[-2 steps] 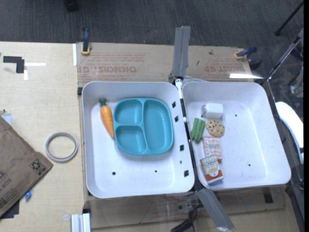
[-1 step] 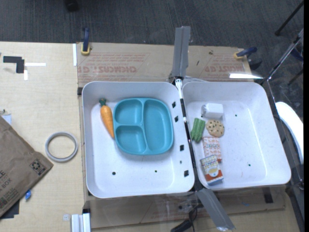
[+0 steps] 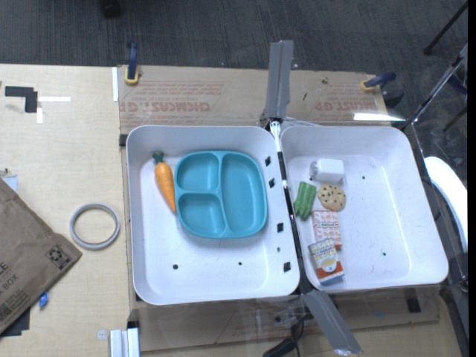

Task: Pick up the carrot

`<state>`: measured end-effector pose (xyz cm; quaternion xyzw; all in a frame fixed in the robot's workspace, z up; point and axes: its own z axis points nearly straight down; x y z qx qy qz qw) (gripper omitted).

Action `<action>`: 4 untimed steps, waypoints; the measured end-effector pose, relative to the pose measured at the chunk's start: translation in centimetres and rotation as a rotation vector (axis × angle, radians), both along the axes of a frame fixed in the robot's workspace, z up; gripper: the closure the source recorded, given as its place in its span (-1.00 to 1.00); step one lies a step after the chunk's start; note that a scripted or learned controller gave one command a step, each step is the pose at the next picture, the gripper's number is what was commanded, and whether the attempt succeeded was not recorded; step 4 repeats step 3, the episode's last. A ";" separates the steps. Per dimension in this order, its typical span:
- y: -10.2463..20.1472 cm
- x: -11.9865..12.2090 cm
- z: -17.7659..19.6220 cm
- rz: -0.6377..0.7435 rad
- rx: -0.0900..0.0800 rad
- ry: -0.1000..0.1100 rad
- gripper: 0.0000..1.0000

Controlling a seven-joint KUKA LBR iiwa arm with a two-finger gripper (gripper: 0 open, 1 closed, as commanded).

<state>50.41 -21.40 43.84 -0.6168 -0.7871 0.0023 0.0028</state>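
**Carrot beside the blue plate in the left bin**

The small orange plastic carrot with a green top (image 3: 164,184) lay in the left shallow white bin (image 3: 149,274), near its left wall. Its green end pointed toward the far side of the bin and its tip pointed toward the near side. It was just beside the left edge of the teal plastic plate with three compartments (image 3: 222,194), which stood in the middle of the same bin.

In the right shallow white bin (image 3: 401,222), five small things were gathered near the left wall: a white rounded block (image 3: 327,170), a green ridged piece (image 3: 304,199), a round brown cookie with dark chips (image 3: 332,196), a flat pink-and-white packet (image 3: 326,227) and a small carton with an orange bottom (image 3: 326,262).

On the wooden counter (image 3: 59,147) left of the bins lay a grey tape ring (image 3: 94,224) and a brown cardboard box (image 3: 26,259).

The state of the pincer could not be told.
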 end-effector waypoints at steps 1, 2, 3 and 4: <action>-0.9 1.6 -0.1 0.351 0.001 -0.003 1.00; -0.8 5.1 -2.1 0.787 0.004 -0.005 1.00; -0.9 3.2 -1.5 1.158 0.007 -0.006 1.00; -0.9 3.2 -1.5 1.158 0.007 -0.006 1.00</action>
